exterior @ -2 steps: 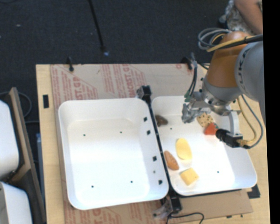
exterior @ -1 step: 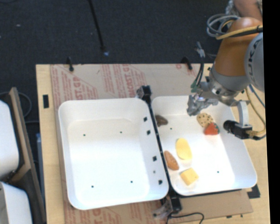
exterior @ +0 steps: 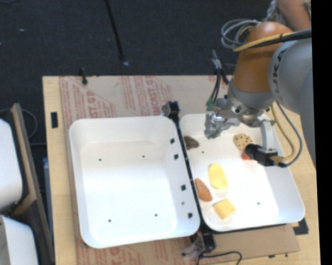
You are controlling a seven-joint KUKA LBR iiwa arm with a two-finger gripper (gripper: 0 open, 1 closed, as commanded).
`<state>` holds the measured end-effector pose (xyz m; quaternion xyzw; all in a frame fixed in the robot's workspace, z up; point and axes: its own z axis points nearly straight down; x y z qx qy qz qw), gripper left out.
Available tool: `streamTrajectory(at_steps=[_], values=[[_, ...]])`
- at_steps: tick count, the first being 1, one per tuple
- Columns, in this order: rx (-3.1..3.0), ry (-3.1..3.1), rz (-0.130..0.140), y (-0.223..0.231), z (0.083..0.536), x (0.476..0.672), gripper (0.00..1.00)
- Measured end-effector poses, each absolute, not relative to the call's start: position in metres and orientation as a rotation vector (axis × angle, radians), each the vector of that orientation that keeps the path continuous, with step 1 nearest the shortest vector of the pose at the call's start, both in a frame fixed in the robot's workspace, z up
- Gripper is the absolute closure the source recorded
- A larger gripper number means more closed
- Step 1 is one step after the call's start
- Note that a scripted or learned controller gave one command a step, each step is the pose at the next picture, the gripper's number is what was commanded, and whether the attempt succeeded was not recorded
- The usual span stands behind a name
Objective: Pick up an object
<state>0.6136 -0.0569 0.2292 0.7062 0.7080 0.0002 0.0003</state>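
Currently hand [exterior: 215,127] over upper part of right bin [exterior: 277,201], right of frame centre; finger state cannot be told. Beneath and left: brown object [exterior: 191,142]. Lower: yellow oval [exterior: 217,176], orange-brown piece [exterior: 203,189], yellow block [exterior: 224,209]. Spotted disc [exterior: 241,139] right of hand

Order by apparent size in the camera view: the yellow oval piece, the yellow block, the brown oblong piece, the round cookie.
1. yellow oval piece
2. yellow block
3. brown oblong piece, close to the block; unsure
4. round cookie
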Motion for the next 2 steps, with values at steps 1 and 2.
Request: streamTrajectory(at_steps=[1, 2], values=[[2.217, 2.225, 0.001, -0.003, 0.227, 0.606, 1.0], [2.217, 2.225, 0.002, 0.05, 0.234, 0.618, 1.0]])
